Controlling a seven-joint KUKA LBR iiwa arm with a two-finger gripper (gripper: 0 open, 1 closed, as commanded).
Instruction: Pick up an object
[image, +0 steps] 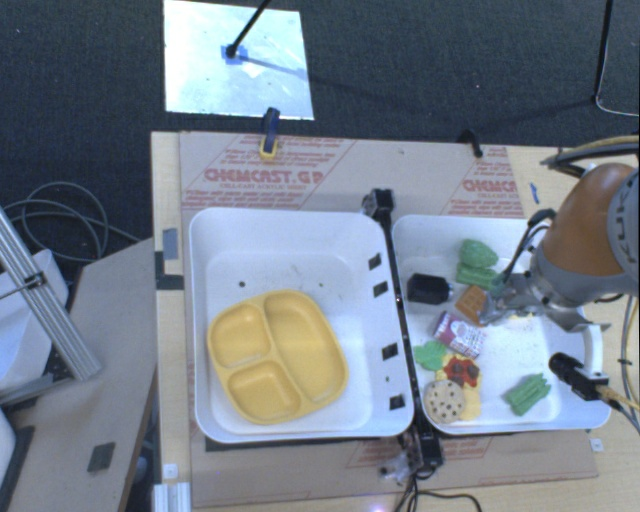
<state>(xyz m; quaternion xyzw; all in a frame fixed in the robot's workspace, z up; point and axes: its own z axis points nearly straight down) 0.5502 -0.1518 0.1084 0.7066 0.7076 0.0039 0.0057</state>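
The small orange-brown block (470, 300) lies flat in the upper middle of the right-hand shallow white bin (515, 345). It is a squarish piece with a tan face and a darker edge. My end effector (495, 308) sits just beside it on the side nearer my arm. It is low over the bin, and I cannot tell whether it stands wide or narrow, or whether it touches the block.

Around the block:
- Above it rests a crinkled green leafy toy (477, 262).
- To its left, near the bin wall, is a black rectangular block (427, 289).
- Below it lies a pink and purple printed packet (460, 335), tilted.
- Further down are a small flat green piece (432, 355), a red and yellow toy (462, 372) and a round speckled biscuit (443, 400).
- A green ridged bundle (527, 393) lies apart from these, toward the bin's lower right.

My grey arm with its orange band (595, 230) comes in over the bin's right rim.

The left-hand shallow white bin (290, 250) holds a yellow plastic plate with three compartments (275, 355), lying toward its lower left.

Both bins rest on a pale table (330, 160). It is covered by a sheet printed in red letters, with a yellow and black clamp (269, 135) on its far edge.

Beyond the table is dark carpeted floor (90, 90) with a shiny square metal sheet (235, 60) lying on it. Grey cables (60, 215) loop at the left, above slanted aluminium rails (40, 300).
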